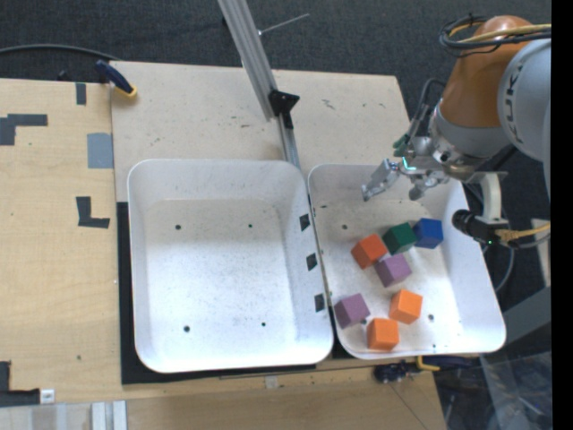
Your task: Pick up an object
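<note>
The gripper hangs above the far end of the right bin, fingers spread apart with nothing between them. The blocks cluster nearer the camera; the blue block and green block touch, likely complicating a clean grasp.

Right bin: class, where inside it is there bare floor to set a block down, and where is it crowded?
In the right bin, bare floor lies along the far end, between the rim and the orange block, under the gripper. The near half is crowded: green block, blue block, two purple and three orange blocks clustered. The left bin offers broad bare floor.
</note>
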Controlling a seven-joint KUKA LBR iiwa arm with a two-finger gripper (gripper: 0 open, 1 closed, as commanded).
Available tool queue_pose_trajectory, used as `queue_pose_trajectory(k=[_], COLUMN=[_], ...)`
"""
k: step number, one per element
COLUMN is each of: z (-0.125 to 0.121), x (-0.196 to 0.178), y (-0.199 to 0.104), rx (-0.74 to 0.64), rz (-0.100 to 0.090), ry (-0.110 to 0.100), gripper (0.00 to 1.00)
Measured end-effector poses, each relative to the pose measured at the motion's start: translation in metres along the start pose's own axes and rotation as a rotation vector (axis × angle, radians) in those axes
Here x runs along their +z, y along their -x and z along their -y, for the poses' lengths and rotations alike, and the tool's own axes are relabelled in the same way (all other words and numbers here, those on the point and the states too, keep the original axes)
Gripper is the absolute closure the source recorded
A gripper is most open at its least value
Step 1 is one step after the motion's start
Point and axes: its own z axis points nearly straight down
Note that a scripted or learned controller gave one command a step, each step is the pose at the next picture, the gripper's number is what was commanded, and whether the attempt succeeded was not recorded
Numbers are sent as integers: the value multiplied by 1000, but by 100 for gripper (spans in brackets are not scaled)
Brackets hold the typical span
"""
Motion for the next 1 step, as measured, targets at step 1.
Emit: queue_pose_trajectory(k=[1], z=[-1], x=[-3], y=[0], rx=[-1], rz=[1], ry=[5], gripper=[0])
